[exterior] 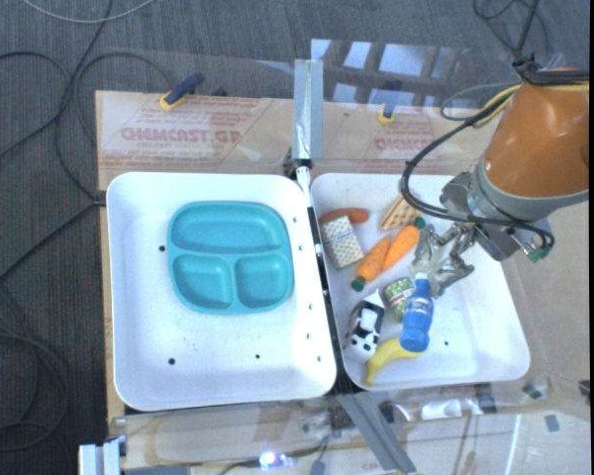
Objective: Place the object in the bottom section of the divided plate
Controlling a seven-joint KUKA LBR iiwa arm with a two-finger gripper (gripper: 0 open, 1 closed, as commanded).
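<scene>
A teal divided plate [230,255] lies in the left white bin [139,364], with one wide section at the far side and two smaller sections at the near side. All its sections are bare. My gripper [442,257] hangs over the right bin [495,349], just right of two toy carrots [388,253] and above a blue bottle [416,315]. It is open, and I see nothing between its fingers.
The right bin also holds a patterned box [342,240], a reddish sausage [352,215], a waffle cracker [396,212], a green pack [398,291], a black-and-white cow toy [364,327] and a banana [391,359]. A metal divider [307,117] stands between the bins at the back.
</scene>
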